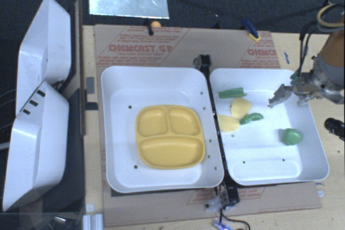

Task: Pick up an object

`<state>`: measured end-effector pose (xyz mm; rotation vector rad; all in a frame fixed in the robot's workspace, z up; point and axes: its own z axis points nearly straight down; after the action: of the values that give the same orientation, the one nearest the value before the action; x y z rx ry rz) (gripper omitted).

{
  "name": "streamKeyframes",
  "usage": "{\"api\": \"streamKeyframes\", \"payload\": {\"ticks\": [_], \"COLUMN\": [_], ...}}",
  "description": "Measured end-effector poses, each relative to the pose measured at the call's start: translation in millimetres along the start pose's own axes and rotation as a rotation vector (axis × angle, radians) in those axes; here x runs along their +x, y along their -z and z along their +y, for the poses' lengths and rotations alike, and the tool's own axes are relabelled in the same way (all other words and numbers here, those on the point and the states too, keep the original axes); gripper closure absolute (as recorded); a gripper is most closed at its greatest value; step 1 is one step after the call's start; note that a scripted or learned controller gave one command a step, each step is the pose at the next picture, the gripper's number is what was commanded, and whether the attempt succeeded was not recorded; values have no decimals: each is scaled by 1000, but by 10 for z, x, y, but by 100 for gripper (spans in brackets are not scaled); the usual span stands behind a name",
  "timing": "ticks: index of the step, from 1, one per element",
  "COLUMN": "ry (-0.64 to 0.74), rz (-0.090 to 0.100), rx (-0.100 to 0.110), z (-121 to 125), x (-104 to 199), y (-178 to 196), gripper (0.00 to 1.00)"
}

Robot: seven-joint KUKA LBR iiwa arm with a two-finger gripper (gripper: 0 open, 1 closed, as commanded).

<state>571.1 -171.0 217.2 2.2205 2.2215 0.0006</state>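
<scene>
Hovering over the right bin

My claw hangs above the right bin, near its far right side; whether it is spread or pressed together, I cannot tell. Below lie a green ball, yellow pieces and green strips. A yellow tray sits in the left bin.

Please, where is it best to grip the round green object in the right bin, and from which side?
Grip the round green object across its middle, coming straight down from above. It looks compact and rounded, and lies apart from the other pieces and slightly off the bin's right wall, so fingers probably fit on both sides.
</scene>
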Motion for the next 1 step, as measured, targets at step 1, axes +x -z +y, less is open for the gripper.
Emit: {"api": "streamKeyframes", "payload": {"ticks": [1], "ry": [-3], "rz": [1], "rx": [7], "z": [-136], "x": [-213], "y": [-1381], "gripper": [0]}}
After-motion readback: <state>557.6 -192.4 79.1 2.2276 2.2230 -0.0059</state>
